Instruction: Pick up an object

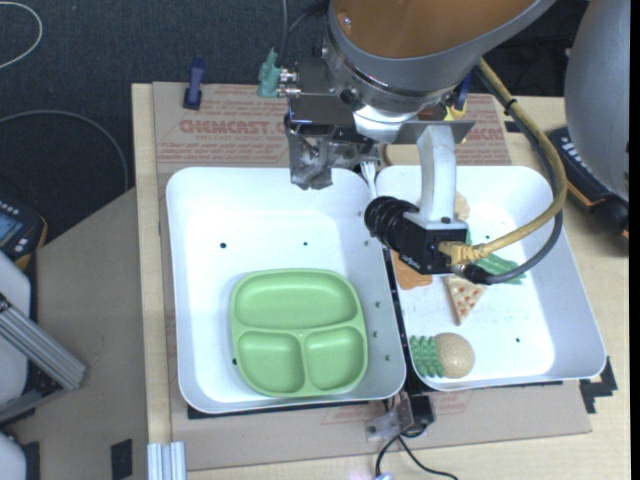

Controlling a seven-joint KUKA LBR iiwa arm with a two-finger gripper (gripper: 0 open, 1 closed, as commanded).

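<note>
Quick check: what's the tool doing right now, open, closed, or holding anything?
Tool: over the far edge of the left bin; open or closed cannot be told from this view, and nothing can be seen held in it.

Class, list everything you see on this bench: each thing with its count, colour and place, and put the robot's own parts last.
White bins: two, side by side on the bench.
Divided plate: one, light green, left bin, near front.
Pizza slice toy: one, tan with red spots, right bin, middle.
Round beige item: one, right bin, front left corner.
Green ridged piece: one, touching the beige item.
Arm: one, grey and orange, above the bins' far edge.
Gripper: one, dark metal, over the left bin's far edge.
</note>
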